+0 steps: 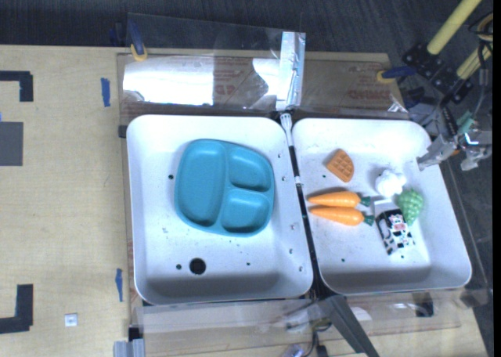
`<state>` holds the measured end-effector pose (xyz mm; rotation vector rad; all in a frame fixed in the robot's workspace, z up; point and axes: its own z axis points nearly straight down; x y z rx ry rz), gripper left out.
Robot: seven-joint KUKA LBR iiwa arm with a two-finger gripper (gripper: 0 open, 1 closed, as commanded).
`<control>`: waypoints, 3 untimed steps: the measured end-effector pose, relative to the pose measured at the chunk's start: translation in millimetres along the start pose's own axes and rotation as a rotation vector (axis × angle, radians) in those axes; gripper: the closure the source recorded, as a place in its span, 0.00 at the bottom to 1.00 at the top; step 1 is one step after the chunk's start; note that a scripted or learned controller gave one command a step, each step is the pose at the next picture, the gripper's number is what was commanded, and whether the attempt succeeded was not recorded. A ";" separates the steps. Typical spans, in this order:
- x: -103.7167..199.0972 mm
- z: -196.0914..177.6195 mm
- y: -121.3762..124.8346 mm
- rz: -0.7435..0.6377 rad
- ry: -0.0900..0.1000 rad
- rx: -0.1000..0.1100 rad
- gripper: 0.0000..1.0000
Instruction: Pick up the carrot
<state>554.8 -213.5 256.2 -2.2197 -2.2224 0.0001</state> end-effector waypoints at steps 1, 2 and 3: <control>94.4 109.4 19.4 -0.023 0.003 0.007 0.00; 91.6 95.0 21.9 -0.020 -0.001 -0.004 1.00; 91.4 95.5 21.6 -0.019 -0.001 -0.003 0.00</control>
